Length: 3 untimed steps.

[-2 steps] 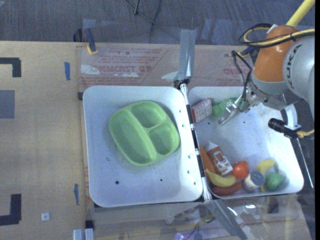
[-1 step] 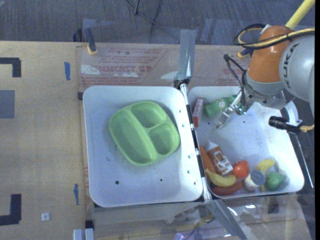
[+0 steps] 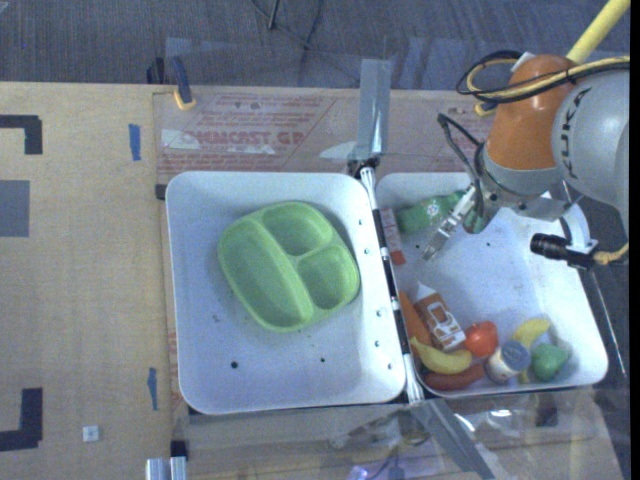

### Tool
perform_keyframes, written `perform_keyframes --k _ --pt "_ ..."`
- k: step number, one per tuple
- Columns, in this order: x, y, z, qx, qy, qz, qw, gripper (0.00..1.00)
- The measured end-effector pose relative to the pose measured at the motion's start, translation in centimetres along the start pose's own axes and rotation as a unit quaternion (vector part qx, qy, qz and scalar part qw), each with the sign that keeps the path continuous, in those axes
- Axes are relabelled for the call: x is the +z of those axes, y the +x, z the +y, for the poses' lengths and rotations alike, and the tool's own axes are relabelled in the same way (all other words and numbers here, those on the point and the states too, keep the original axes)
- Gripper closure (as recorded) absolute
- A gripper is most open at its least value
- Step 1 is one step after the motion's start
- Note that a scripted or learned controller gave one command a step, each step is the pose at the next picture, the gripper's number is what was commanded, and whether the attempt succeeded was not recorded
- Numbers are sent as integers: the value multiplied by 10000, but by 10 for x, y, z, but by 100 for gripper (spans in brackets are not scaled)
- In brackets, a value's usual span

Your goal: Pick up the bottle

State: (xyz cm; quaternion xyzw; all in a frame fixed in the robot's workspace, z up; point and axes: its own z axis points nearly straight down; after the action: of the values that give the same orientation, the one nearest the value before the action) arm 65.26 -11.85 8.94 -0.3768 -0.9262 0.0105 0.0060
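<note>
On the desk (image 3: 80,268), the left bin (image 3: 200,368) carries a green divided plate (image 3: 290,265) near its centre. The right bin (image 3: 560,298) keeps most of its things at about 6 o'clock: a small orange carton (image 3: 437,318), a banana (image 3: 445,359), a red tomato-like fruit (image 3: 481,338), a small jar with a blue lid (image 3: 512,356) and a green round fruit (image 3: 547,360).

The bottle (image 3: 425,214), green with a white label, lies on its side at about 11 o'clock of the right bin, close to the dividing wall. It looks like light plastic, smooth and round, so I judge it may roll or slip; the best hold is probably across the middle of its body, not along it.

The tool (image 3: 445,236) hangs just beside the bottle, at its 4 o'clock side, under the orange wrist band (image 3: 525,118). Two thin fingers seem a little apart, with nothing between them. Whether they touch the bottle, I cannot tell.
</note>
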Motion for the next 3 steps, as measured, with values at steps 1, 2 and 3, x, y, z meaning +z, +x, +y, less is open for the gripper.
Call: perform_keyframes --k 1,2,3 --pt "-1 0 0 -1480 38 5 9890 0" --pt "-14 -2 8 -1480 -79 -114 9889 100" --pt "-1 -2 10 -1611 -125 -71 9868 100"
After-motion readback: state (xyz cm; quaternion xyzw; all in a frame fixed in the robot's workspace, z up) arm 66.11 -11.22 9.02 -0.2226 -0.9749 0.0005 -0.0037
